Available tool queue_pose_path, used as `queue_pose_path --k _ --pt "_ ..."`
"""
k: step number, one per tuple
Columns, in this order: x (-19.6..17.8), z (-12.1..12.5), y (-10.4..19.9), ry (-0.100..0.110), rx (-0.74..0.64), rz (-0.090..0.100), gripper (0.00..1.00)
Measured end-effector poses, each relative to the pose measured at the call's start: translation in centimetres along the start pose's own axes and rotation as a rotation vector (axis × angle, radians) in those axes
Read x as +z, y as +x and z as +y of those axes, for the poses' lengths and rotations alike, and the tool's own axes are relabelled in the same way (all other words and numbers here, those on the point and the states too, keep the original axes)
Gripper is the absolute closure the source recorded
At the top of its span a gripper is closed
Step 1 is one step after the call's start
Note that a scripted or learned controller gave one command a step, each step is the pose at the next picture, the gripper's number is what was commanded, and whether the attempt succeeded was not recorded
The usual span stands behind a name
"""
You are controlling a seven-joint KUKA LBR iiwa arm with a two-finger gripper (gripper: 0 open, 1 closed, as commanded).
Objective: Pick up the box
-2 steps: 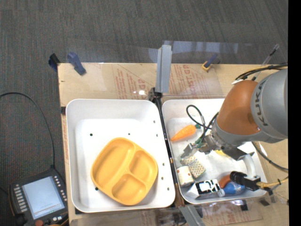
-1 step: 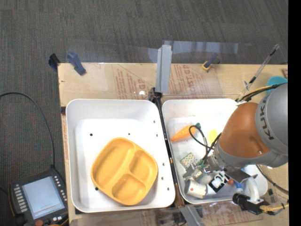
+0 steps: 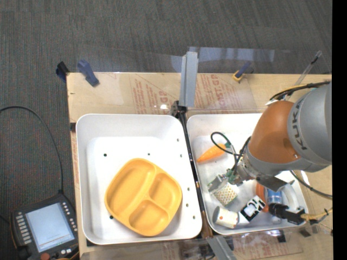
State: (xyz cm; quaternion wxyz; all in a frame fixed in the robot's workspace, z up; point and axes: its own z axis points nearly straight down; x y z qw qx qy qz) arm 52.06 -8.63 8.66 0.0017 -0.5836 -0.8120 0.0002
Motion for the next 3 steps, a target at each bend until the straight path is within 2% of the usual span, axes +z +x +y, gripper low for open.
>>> queue_pose_path --k 1,2,3 --pt "0.0 -2.7 0.8 0.001 -0.025 0.001 0.00" --pt "-0.8 -2.8 0.7 0.004 -0.017 0.003 1.00" --pt "-12.5 4.7 4.2 -0.001 -0.081 -0.002 1.00"
